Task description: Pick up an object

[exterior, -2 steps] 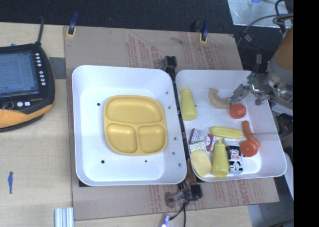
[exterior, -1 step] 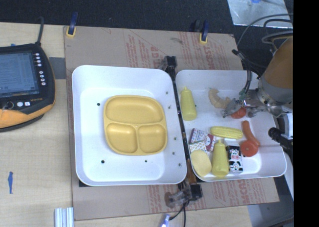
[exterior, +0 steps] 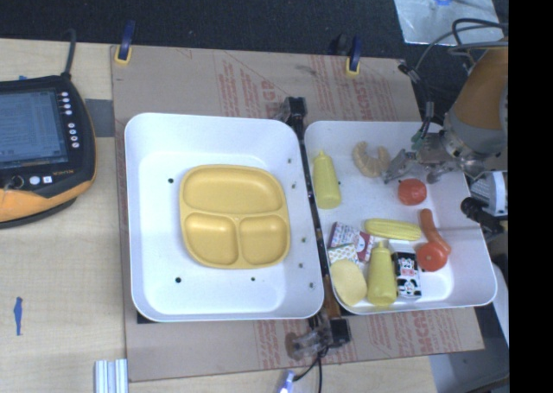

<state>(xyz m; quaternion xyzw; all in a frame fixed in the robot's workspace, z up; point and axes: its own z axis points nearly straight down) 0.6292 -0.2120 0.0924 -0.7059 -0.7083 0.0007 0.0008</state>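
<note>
My gripper hangs over the back of the right bin, open, its two dark fingers spread apart with nothing between them. Just in front of the fingertips lies a red tomato. To the gripper's left lies a tan pastry-like piece. Further left a yellow mustard bottle lies along the bin wall. Toward the front lie a corn cob, a reddish sausage, another red piece, a cow-print carton, a second yellow bottle, a pale yellow block and a small printed packet.
The left bin holds a yellow divided plate. A tablet-like pendant lies on the bench at far left. Cables and the arm's body crowd the right bin's back right corner.
</note>
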